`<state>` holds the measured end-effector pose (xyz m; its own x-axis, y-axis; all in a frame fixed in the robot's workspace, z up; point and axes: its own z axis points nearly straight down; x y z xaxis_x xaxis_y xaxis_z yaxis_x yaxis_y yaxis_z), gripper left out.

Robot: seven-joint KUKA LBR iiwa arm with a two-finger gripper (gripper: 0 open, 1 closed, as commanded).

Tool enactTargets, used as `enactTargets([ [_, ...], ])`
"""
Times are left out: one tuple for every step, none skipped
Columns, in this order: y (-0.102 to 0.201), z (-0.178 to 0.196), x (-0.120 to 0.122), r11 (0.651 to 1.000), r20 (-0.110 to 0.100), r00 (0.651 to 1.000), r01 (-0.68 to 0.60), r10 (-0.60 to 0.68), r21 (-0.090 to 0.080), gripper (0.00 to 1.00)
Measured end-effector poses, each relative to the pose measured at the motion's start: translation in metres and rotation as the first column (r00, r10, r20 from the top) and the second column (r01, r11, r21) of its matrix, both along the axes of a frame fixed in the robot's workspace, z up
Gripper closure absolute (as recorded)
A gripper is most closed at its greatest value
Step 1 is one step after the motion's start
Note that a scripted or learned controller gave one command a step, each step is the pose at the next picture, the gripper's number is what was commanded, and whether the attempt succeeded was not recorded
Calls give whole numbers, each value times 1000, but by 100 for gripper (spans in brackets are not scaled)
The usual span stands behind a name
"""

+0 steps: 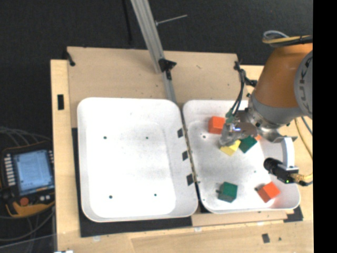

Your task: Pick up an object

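Small yellow block (229, 150) lies in right white bin (210, 204), upper middle, touching dark green block (247, 144); long axis slants toward bin's near-left corner. Tool (231, 137) sits directly over both, likely lined up for grasp; grip state hidden, cannot tell. Orange cube (216, 124) just beside. Second green block (227, 192), orange-red block (268, 192) near front rim. Left white bin (84, 141) on tabletop (63, 141).
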<state>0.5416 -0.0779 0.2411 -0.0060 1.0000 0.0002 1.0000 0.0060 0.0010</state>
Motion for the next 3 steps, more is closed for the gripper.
enactTargets([
  [56, -9, -2, 1000, -1, 1000, -1, 1, 1, 100],
  [108, -18, -11, 1000, -2, 1000, -1, 1, 1, 100],
  [158, -22, -10, 1000, -1, 1000, -2, 2, 1, 100],
])
